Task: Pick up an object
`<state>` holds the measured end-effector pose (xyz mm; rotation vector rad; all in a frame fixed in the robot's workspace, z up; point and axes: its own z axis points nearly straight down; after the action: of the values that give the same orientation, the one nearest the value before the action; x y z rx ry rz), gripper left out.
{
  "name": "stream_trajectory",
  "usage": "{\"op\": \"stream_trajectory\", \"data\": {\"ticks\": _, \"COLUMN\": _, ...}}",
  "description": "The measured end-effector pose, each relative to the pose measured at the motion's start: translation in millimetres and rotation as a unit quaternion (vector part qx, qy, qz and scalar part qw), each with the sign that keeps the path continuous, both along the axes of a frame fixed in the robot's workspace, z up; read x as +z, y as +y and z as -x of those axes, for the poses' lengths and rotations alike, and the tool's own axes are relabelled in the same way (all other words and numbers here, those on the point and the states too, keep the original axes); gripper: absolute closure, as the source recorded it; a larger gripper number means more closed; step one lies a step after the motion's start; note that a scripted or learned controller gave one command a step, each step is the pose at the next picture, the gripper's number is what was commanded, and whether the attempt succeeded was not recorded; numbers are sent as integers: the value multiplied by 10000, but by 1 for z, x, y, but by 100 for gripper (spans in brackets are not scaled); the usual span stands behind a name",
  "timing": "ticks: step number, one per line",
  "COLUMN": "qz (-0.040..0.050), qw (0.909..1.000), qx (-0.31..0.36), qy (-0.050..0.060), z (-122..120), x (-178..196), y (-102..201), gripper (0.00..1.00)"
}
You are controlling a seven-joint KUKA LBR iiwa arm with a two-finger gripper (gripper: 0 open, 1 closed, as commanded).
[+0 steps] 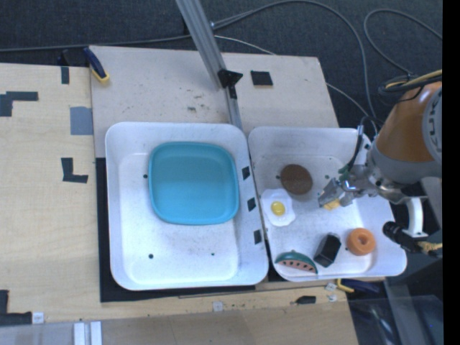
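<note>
Gripper [335, 195] lowered into right bin [374, 263], grip state not discernible, brown disc [295, 179] nearby, fried egg [277, 209] beside it

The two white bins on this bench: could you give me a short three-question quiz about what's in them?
1. True or false: the blue plate lies in the left bin.
2. Which lies nearest the gripper? A) watermelon slice B) brown cookie C) orange doughnut
3. Fill in: the fried egg lies in the ___ bin.

Key: 1 true; 2 B; 3 right.
</note>
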<state>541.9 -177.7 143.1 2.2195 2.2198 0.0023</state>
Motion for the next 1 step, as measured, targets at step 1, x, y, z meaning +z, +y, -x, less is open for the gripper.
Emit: {"op": "stream_trajectory", "data": {"ticks": 1, "qz": -1, "qw": 10000, "qx": 1, "qy": 0, "z": -3, "x": 42, "y": -2, "gripper": 100}}
